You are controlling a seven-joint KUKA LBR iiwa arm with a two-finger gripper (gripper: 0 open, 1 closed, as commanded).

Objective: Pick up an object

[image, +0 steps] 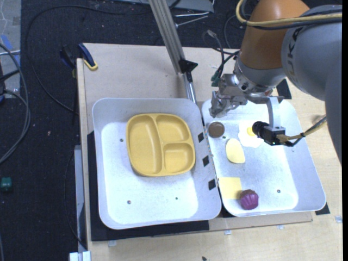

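Arm (304,42) cut off by right and top edges. Claw (217,109) seen from behind; finger gap hidden by wrist body, state not readable. Right bin (307,170) far rim partly covered by arm. White-and-yellow item (249,136) partly masked by black part; kind not told. Small brown object (216,129) too small to identify.

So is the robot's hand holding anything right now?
Nothing seems held. The end effector hangs just above the small brown ball in the right bin, with nothing visible between its tips.
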